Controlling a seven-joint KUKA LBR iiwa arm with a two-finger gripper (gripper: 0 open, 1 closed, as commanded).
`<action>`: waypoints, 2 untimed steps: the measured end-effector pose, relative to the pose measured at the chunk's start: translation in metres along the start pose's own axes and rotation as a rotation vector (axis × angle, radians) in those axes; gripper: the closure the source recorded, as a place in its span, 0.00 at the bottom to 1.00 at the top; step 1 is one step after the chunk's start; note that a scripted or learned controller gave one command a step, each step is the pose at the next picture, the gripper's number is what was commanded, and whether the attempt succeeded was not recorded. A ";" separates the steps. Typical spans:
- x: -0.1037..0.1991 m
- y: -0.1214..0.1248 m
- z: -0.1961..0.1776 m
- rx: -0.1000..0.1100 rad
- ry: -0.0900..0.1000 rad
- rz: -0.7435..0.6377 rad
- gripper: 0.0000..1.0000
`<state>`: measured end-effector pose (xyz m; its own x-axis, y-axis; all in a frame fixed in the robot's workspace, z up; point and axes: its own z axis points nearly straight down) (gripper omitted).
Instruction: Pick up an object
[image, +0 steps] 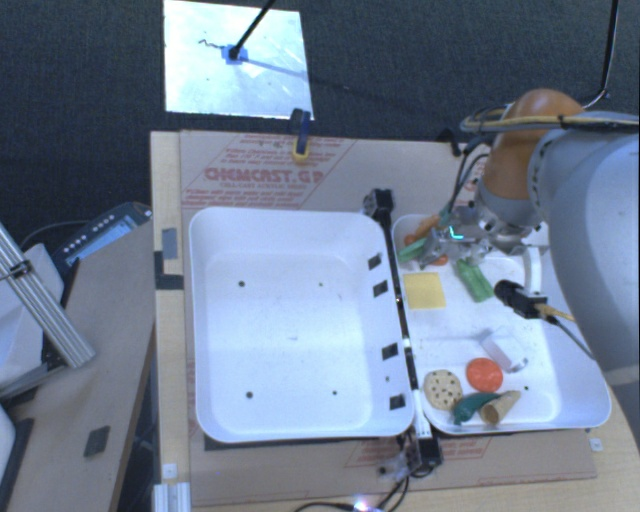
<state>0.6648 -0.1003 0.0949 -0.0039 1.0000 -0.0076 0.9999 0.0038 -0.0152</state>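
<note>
Gripper (452, 240), grip state indiscernible, hovers above green stick (474, 279) lying aslant, long axis upper-left to lower-right.

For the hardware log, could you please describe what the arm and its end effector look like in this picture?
The arm is bulky, rounded and pale grey, with an orange band above the wrist. Thin dark cables loop round the wrist. The end effector is a compact cluster of dark and metallic parts with a small cyan light; its fine detail is too small to tell.
</note>
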 end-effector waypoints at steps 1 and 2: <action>0.002 0.002 -0.012 -0.007 0.005 -0.002 1.00; 0.007 -0.028 0.005 -0.030 0.004 0.003 1.00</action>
<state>0.6366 -0.0933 0.0902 -0.0014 1.0000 -0.0037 0.9999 0.0014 0.0145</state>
